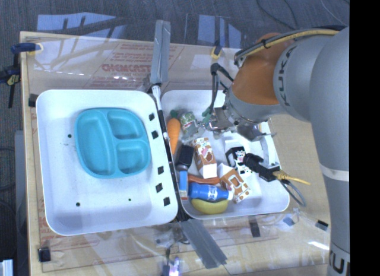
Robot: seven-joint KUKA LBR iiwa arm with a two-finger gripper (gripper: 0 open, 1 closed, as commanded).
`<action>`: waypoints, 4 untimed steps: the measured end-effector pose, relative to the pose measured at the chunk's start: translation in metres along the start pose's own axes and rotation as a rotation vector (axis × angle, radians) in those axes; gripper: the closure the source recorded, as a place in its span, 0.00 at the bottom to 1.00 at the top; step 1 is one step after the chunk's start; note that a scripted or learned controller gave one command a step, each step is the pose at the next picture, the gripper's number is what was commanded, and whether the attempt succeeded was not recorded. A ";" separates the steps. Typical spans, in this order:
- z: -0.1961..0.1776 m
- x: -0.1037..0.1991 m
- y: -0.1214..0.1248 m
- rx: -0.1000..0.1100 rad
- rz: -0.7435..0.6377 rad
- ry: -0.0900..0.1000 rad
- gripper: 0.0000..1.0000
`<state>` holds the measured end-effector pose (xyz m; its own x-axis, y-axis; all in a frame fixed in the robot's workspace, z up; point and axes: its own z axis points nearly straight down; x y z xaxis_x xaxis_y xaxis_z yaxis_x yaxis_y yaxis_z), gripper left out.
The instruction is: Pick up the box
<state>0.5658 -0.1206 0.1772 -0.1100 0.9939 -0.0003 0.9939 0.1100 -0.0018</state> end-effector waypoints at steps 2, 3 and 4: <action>0.044 -0.032 0.029 0.000 -0.084 0.001 0.00; 0.085 -0.016 0.059 -0.001 0.066 0.000 0.00; 0.083 0.010 0.006 -0.005 0.436 -0.008 0.00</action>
<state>0.5708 -0.1099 0.0938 0.3198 0.9475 -0.0072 0.9475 -0.3198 0.0052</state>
